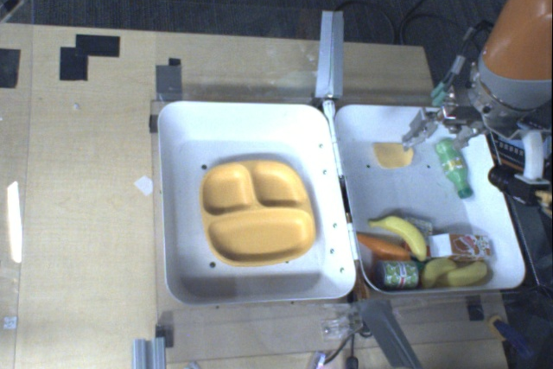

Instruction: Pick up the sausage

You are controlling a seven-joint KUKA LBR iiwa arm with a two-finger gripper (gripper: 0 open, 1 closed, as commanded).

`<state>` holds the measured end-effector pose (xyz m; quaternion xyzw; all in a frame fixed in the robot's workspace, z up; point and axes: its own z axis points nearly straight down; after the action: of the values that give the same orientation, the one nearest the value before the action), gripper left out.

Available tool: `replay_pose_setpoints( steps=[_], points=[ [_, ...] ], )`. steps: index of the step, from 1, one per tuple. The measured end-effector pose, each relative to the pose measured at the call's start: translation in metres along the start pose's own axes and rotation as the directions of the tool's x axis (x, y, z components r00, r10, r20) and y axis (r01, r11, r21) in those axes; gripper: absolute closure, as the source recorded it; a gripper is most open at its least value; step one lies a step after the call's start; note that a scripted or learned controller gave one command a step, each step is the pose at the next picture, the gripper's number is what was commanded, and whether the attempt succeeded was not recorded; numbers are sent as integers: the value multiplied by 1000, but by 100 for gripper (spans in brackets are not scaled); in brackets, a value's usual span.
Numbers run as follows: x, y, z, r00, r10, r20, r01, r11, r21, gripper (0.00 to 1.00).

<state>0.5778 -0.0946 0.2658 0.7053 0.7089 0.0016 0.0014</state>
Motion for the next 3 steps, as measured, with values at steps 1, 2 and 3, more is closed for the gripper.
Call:
replay_pose_setpoints(
  steps=[1,2,3],
  points=[
    [4,-8,136,1000,-3,0,3,1000,1,0],
    [9,-14,176,980,-201,2,201,979,-9,0],
    [5,61,177,1000,-15,1,15,1000,-7,0]
  ],
)
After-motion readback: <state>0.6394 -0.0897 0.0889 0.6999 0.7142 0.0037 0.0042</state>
